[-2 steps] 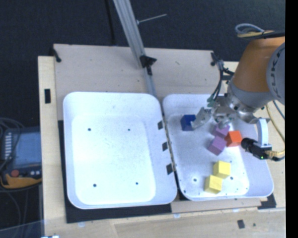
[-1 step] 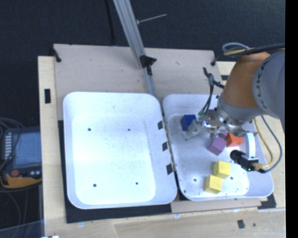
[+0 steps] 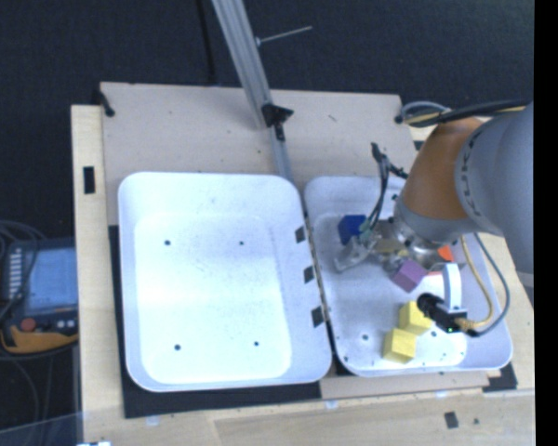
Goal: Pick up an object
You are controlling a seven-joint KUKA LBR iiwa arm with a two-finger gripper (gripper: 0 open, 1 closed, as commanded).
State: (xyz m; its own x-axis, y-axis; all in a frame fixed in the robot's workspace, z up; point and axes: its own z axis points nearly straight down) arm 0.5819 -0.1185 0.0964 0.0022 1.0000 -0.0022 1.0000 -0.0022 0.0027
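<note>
A: Position of the arm?

B: Grey arm with orange band (image 3: 446, 170) reaches in from the right, over the right-hand shallow white plastic bin (image 3: 353, 351). The pincer (image 3: 355, 252) sits low over that bin's left half, just beside a small blue block (image 3: 352, 225).

A: Pincer state?

B: Cannot tell. The tips are a blur of grey metal against the white floor; how wide it stands does not resolve, and nothing can be made out in its grip.

A: Candidates for picking?

B: Four small pieces, all in the right bin. The blue block lies toward the bin's far left, touching or nearly touching the pincer; too small and too hidden to read a long axis. A small purple cube-like block (image 3: 408, 275) sits tilted near the wrist, one corner pointing toward the bin's near edge. Two yellow foam-like blocks lie at the near right: one (image 3: 413, 317) beside a black cable fitting (image 3: 440, 310), the other (image 3: 399, 345) closer to the near rim, its longer side running roughly left to right.

A: Left bin?

B: Large white bin (image 3: 135, 249), beside the right one on the pale wooden worktop (image 3: 186, 119).
</note>
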